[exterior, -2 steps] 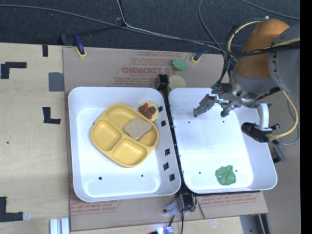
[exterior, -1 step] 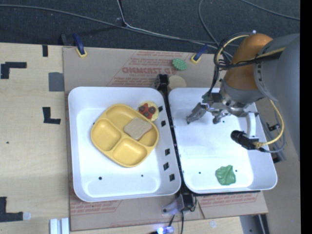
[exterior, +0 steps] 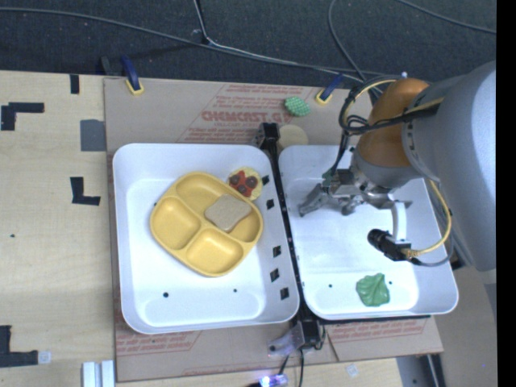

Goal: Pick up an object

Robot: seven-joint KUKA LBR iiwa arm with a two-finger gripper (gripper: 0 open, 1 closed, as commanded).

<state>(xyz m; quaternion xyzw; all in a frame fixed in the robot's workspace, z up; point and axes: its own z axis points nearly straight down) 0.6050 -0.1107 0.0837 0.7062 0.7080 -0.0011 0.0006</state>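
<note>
My gripper [exterior: 326,208] hangs low over the upper left part of the right bin [exterior: 435,297]. It is open, its two grey fingers are spread apart, and nothing lies between them. A green leafy piece [exterior: 373,289] rests near that bin's front edge, well below and to the right of the gripper. In the left bin [exterior: 141,297] sits a yellow divided plate [exterior: 181,224] with a tan bread slice [exterior: 227,212] on it. Dark red berries [exterior: 244,183] lie at the plate's far right corner.
A small green knobbly object [exterior: 296,106] lies on the cardboard behind the bins. A black divider [exterior: 282,216] runs between the two bins. Cables [exterior: 427,244] loop around the wrist at the right. Blue clamps [exterior: 131,77] hold the cardboard's back edge.
</note>
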